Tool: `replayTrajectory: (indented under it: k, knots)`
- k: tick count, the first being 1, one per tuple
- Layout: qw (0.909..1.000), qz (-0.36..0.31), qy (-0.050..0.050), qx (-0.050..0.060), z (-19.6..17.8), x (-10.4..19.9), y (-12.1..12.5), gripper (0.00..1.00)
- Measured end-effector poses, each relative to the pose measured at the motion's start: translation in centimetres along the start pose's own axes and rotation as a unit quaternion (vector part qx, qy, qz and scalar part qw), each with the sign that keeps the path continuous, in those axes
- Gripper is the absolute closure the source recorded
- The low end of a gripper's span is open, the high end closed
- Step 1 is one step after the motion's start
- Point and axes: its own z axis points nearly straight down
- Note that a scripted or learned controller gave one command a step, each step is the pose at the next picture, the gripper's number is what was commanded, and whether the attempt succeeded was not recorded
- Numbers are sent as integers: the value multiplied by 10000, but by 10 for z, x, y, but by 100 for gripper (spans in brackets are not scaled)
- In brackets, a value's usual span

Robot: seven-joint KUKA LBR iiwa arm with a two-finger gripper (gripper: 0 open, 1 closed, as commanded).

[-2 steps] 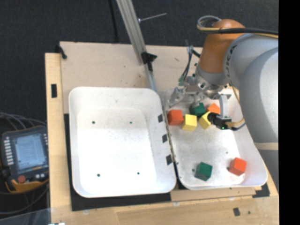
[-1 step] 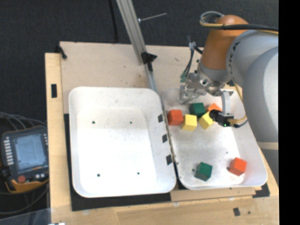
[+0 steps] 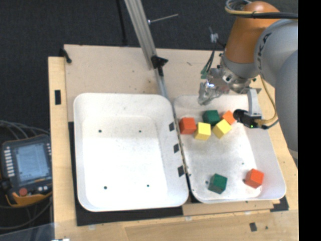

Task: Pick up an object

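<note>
Hand hovering at the upper edge of the right bin [image 3: 266, 154].
The hand [image 3: 205, 97] sits just above-left of the green block [image 3: 211, 117]; whether its fingers are spread cannot be told, and it seems to hold nothing.

Grey arm [image 3: 281, 49], orange wrist band [image 3: 246, 29] — black cables, metal pincer [image 3: 206, 97]

No legible text, label or number on anything in view
</note>
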Motion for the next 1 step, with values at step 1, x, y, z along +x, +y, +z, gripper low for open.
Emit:
replayTrajectory:
  k: [1]
  knots:
    - [10000, 0, -6, -4, -55, -10, 6, 100]
